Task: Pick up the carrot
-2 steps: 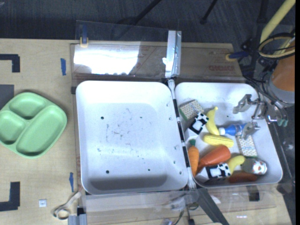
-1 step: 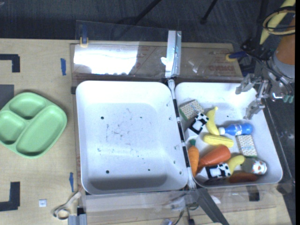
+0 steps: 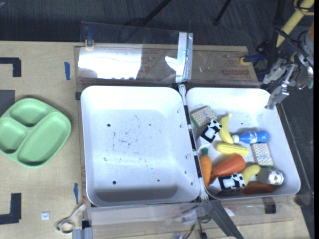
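The carrot (image 3: pixel 205 169) is small and orange with a green top. It lies along the left wall of the right bin (image 3: pixel 249 96), near the front, close beside a larger orange-red vegetable (image 3: pixel 228 164). My gripper (image 3: pixel 272 90) hangs over the right bin's far right corner, well away from the carrot. Its two fingers stand apart and open, with nothing between them.
The right bin also holds a banana (image 3: pixel 225 127), a blue bottle (image 3: pixel 252 137), a yellow corn piece (image 3: pixel 231 149), small boxes (image 3: pixel 202 115) and a can (image 3: pixel 273 177), all crowded around the carrot. The left bin (image 3: pixel 132 143) adjoins it. A green divided plate (image 3: pixel 33 131) lies on the bench at far left.
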Controlling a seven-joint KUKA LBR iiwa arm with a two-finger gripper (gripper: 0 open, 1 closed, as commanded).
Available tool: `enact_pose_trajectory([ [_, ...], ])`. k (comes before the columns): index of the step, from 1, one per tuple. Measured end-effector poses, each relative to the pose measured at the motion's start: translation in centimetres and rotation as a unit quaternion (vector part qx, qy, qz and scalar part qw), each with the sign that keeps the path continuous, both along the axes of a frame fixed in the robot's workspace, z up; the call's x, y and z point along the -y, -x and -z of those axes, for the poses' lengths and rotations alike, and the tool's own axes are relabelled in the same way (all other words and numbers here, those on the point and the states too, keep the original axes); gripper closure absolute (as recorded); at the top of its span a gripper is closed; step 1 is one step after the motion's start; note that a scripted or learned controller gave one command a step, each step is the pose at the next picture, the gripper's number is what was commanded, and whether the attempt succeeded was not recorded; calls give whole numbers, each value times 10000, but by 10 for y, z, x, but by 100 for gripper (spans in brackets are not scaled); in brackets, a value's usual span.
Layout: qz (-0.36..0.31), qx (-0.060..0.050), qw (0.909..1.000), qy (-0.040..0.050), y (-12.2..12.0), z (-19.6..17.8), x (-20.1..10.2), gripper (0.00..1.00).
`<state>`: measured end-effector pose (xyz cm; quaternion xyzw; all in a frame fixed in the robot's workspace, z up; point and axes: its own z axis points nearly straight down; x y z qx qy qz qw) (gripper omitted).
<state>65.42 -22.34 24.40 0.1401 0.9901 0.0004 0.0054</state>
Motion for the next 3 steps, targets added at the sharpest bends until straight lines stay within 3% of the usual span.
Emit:
enact_pose_trajectory([
  [1, -1975, -22, 9803, 4, 30, 85, -36, 0],
  [2, -3175, 2, 9483, 23, 15, 15, -57, 0],
  [3, -2820, -14, 9594, 12, 0, 127, -37, 0],
])
